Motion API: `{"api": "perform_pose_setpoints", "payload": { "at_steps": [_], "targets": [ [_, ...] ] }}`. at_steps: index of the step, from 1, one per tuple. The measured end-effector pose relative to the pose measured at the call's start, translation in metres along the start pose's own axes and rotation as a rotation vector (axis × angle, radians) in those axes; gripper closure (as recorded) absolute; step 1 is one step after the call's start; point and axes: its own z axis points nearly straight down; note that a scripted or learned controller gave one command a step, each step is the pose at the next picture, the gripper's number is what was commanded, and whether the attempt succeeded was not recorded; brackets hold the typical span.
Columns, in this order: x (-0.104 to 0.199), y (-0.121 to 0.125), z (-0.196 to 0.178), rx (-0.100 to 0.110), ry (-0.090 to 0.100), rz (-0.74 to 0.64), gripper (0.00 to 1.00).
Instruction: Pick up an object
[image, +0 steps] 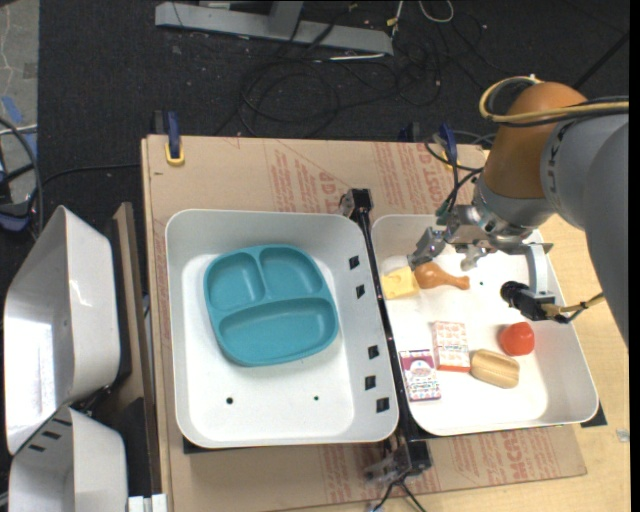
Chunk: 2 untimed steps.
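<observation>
While my claw (432, 247) hangs over the right bin's (570, 395) far left corner, I can't tell how it's set. The toy drumstick (441, 277) lies just beneath it, yellow cheese wedge (398, 284) beside. Nearer the front edge: tomato (517, 338), bread roll (494, 368), two cartons (449, 345). Teal divided plate (270, 303) fills the left bin (190, 400).

A brown bench (280, 175), printed with red lettering, is seen carrying two white bins set side by side and touching. The left bin (190, 400) and the right bin (560, 400) are laid directly on its board.
</observation>
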Motion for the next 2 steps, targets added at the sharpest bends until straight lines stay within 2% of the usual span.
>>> {"api": "perform_pose_setpoints", "payload": {
  "at_steps": [1,2],
  "targets": [
    [0.0,0.0019,0.0302,-0.009,0.0,0.0,0.0],
    [0.0004,0.0016,0.0221,-0.007,0.0,0.0,1.0]
  ]
}}
